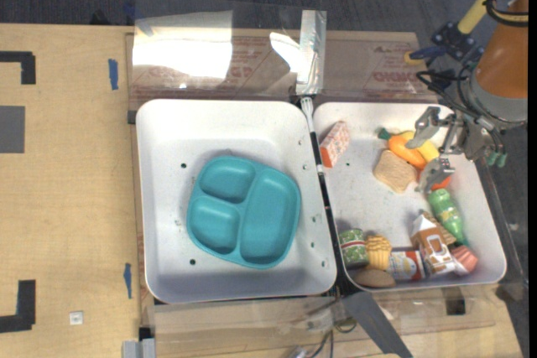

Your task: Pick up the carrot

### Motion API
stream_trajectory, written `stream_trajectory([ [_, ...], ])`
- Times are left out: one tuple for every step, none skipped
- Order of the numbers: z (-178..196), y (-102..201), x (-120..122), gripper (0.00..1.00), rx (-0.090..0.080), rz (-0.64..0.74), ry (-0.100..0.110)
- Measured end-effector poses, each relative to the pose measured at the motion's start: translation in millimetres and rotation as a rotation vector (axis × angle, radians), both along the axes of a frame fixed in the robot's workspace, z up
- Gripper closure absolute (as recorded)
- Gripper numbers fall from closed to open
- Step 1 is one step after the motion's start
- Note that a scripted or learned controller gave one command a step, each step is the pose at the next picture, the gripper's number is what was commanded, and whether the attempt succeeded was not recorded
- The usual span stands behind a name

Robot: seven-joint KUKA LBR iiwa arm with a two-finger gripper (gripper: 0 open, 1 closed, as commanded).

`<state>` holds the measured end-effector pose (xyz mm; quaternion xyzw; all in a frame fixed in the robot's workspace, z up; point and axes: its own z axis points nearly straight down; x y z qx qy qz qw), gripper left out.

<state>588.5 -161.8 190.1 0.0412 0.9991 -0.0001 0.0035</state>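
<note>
Near edge: along the right bin's near edge we see a cluster of toy groceries — a corn cob, cans and small packets, touching one another.
Carrot: the small orange toy carrot with a green tip lies near the right bin's far edge, pressed against a tan bread-like block and a yellow piece.
Gripper: the grey two-finger gripper hovers just beside the carrot, toward the bin's right edge, fingers spread and holding nothing.
Risk: we judge the close neighbours the main danger — closing off-centre could catch the yellow piece or nudge the carrot aside.
Left bin: the teal divided plastic plate sits at the centre of the left bin, well apart.
</note>
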Motion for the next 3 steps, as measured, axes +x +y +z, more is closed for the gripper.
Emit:
stream_trajectory([
  [-92.6,-11.6,39.9,0.0,-0.001,0.053,-0.003],
  [-79.3,-10.7,42.9,1.0,-0.003,0.054,-0.013],
  [-98.8,15.5,-48.0,1.0,-0.001,0.392,0.001],
])
